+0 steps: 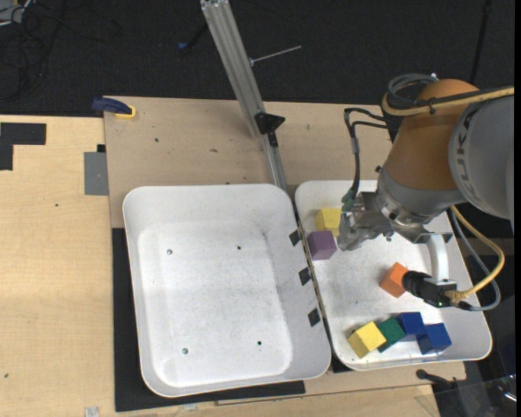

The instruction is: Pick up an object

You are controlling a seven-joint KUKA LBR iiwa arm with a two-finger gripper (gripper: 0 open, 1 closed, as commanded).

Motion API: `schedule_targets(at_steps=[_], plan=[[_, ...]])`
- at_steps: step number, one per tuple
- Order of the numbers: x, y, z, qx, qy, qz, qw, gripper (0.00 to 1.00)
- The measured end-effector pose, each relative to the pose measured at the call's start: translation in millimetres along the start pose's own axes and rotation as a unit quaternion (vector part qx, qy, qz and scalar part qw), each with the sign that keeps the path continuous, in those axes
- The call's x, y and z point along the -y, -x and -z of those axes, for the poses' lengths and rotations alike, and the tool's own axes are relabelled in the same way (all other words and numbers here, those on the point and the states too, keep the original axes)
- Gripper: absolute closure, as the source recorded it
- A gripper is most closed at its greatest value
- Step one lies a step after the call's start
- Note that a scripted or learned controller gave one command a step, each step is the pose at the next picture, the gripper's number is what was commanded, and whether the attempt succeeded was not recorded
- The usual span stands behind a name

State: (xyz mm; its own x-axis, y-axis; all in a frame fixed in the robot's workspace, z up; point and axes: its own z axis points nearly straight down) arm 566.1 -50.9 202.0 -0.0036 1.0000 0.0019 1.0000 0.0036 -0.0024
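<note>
Blocks (399, 330) lie in the right bin (478, 341), beside the left bin (148, 224).

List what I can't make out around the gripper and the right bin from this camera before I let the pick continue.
- Gripper: the arm's wrist covers it from above, so finger state and any contact with the purple block can't be judged.
- Yellow block: partly hidden behind the gripper.
- Right bin: its upper right area lies under the arm.
- Blue blocks: too close together to count.

Grey arm (486, 150) — orange band, black cables looping off it.
</note>
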Motion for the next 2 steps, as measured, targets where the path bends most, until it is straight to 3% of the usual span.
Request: schedule_targets(at_steps=[2], plan=[[-15.1, -102.7, 8.1, 0.0, 0.0, 0.0, 1.0, 1.0]])
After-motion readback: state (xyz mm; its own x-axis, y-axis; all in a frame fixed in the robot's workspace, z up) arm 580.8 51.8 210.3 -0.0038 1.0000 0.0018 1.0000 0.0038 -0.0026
